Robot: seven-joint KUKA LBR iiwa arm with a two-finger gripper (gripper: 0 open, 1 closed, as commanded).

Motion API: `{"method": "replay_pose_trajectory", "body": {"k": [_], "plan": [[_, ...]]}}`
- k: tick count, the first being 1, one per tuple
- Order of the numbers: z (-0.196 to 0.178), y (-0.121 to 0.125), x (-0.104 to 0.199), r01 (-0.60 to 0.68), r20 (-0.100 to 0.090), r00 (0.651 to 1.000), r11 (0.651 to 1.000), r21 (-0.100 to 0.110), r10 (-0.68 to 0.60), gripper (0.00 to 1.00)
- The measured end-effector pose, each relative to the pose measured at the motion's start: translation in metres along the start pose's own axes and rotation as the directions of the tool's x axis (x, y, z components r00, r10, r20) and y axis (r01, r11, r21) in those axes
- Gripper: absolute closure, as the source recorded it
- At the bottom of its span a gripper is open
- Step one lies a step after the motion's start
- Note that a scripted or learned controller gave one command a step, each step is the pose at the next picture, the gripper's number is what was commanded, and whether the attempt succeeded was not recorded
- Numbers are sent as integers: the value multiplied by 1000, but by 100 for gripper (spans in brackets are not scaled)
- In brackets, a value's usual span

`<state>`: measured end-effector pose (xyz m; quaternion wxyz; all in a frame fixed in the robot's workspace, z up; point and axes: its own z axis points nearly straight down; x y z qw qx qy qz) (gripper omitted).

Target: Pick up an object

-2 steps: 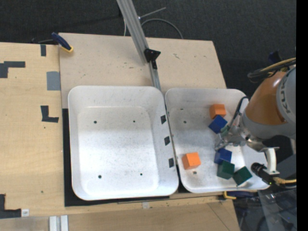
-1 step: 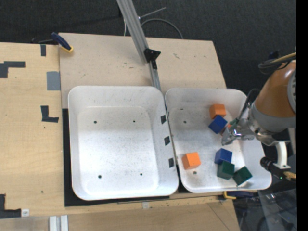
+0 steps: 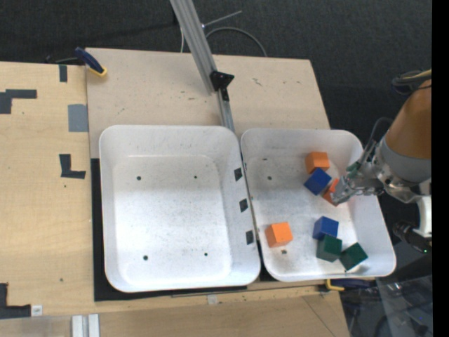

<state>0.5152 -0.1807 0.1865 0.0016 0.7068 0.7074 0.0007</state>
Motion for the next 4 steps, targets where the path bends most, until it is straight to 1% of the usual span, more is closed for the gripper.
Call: {"method": "replay_pose_trajectory", "body": {"k": [1,2,3,4], "plan": [[-39,1,0,1,0,1000,1000,0,-1,100],[-48,12,57,6,-3,1000,1000,3,-6,100],[-40,19,117,6,-3,1000,1000,4,-6,100],[-31,20,167,5,-2,1000,1000,6,-5,100]]}}
